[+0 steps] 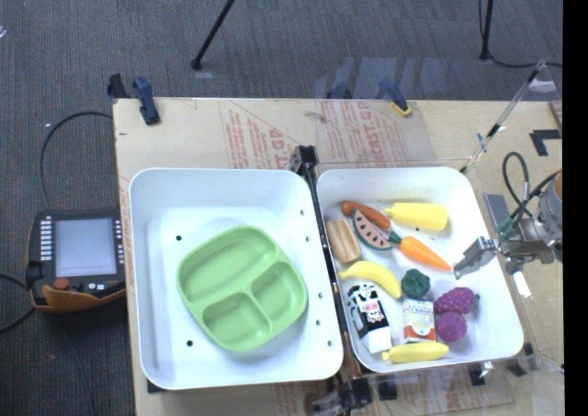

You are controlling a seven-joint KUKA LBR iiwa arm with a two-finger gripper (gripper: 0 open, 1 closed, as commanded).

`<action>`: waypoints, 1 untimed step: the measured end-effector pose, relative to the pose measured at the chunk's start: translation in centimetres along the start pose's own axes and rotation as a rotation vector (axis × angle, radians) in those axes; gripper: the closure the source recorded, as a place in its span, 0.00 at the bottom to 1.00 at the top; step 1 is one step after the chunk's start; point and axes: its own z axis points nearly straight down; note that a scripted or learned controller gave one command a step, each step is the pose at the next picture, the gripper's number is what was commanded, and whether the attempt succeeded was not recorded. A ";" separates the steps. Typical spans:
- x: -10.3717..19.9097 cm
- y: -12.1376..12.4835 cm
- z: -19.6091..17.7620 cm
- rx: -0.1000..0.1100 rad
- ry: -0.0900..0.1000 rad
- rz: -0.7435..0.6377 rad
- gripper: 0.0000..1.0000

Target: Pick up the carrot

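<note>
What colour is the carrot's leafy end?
Green, on the orange carrot, seen in the camera view.

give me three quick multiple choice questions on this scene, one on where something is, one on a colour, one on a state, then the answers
1. Where does the carrot lie?
A. in the right bin
B. in the left bin on the plate
C. on the bench outside the bins

2. What colour is the divided plate?
A. red
B. light green
C. black

3. How does the gripper stand to the carrot?
A. lifting it above the bin
B. pressing it onto the plate
C. apart from it, at the right bin's right side

Answers:
1 A, it lies among the toy foods in the right bin.
2 B, its three compartments are pale green.
3 C, the carrot rests on the bin floor with a gap to the gripper.
</note>
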 end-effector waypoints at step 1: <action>-1.4 4.4 8.3 0.006 0.003 0.214 0.00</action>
